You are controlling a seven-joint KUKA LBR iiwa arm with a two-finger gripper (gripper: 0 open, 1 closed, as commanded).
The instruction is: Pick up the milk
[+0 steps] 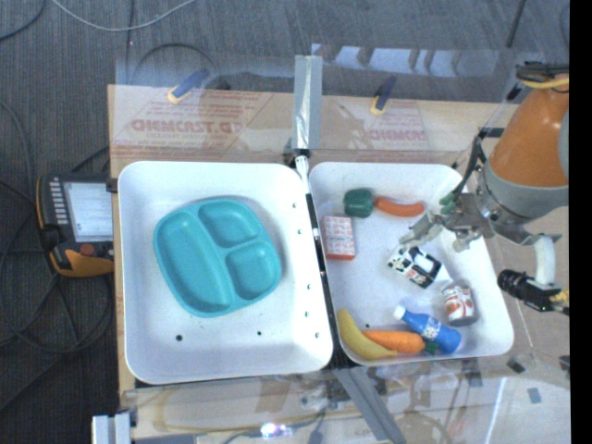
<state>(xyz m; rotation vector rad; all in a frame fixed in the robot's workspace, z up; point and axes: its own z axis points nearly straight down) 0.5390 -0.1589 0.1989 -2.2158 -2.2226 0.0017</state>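
A: Camera view is showing you the gripper hanging in the right bin, just above the milk, the small black-and-white carton lying tilted near the bin's middle. The jaws are looking spread apart and are gripping nothing that I can make out.

B: What is worrying you?

A: You are working in a crowd. A small can is sitting just right of the milk and below it, and a blue-and-white bottle is lying below the milk, beside a carrot and a banana. If the jaws are coming down off-centre, I judge they are likely to clip the carton's edge and skid it toward the can, or close on air. The tilt is making a square grip harder.

B: Any writing you are reading?

A: On the milk, no; its print is too small. The red-and-white box left of the milk is carrying text I cannot read. Far above the milk, the panel on the surface is reading "CHEMCAST" in reversed red letters.
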